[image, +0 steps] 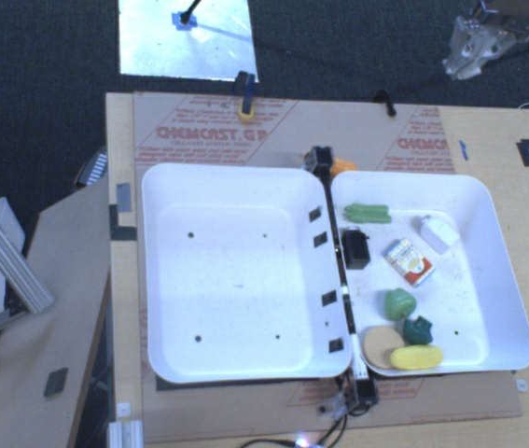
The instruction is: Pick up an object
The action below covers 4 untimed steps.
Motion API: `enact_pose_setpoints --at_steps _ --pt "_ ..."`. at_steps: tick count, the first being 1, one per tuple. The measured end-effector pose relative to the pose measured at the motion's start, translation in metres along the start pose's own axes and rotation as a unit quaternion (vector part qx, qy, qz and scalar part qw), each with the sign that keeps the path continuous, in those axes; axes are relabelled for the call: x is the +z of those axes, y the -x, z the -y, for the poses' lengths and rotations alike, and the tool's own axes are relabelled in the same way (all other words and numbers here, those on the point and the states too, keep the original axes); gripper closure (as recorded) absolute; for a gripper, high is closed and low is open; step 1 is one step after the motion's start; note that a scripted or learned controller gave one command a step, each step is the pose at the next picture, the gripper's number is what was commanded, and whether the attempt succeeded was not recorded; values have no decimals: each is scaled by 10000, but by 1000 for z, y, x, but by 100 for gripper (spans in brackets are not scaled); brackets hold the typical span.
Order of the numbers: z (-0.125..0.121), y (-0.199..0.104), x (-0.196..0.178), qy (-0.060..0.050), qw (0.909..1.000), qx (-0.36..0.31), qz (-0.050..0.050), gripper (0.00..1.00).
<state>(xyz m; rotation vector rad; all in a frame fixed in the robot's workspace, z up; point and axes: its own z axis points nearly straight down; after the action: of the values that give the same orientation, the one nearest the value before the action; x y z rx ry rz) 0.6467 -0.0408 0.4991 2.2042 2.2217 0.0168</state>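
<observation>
The right white bin [497, 241] holds several small objects. A long green vegetable [367, 214] lies near its back left, with a white block [437, 233] to its right. A red and white box [408, 261] sits mid-bin, and a black object [354, 248] rests against the left wall. Toward the front are a light green lump [398, 303], a dark green piece [418, 329], a yellow piece [416, 357] and a tan disc [382, 343]. My gripper [472, 52] hangs at the top right, well behind the bins and over the dark floor, with nothing seen in it.
The left white bin [236, 269] stands beside the right one, with a black divider [334, 259] along the shared wall. An orange object [343, 167] sits just behind the bins. A yellow and blue clamp [244, 96] stands on the bench's back edge.
</observation>
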Motion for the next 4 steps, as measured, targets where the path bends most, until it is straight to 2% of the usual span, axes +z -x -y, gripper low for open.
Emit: enact_pose_setpoints --at_steps 1,2,3,4 --pt "-23 -2 -39 -36 10000 12 3 100" --pt "-19 11 98 -136 9999 41 -7 100" --pt "-22 -4 -1 -20 10000 9 -2 100" --pt "-19 -38 143 -136 9999 5 -13 100"
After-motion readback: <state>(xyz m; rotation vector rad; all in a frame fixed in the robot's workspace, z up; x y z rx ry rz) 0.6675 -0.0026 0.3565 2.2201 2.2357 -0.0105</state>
